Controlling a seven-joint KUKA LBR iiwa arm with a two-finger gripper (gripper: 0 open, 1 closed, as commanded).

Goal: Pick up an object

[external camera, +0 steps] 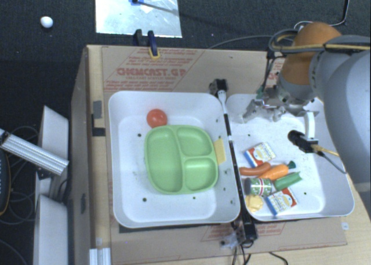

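Observation:
My gripper (264, 113) hangs over the far end of the right bin (343, 199), its two fingers spread apart with nothing between them. Nearer the camera in that bin lies a cluster: a small red-and-white carton (259, 153), an orange carrot (278, 171) beside a red sausage shape (251, 171), a green bottle (273, 184), a second carton (282, 201) and a yellow piece (254, 203). The gripper stands well clear of the cluster, towards the far side.
The left bin (124, 197) holds a green divided plate (179, 159), a red tomato (156, 118) and a yellow piece (220, 151) by the divider. A black fitting with a yellow cable (301, 140) juts over the right bin. The grey arm (342, 90) covers the right side.

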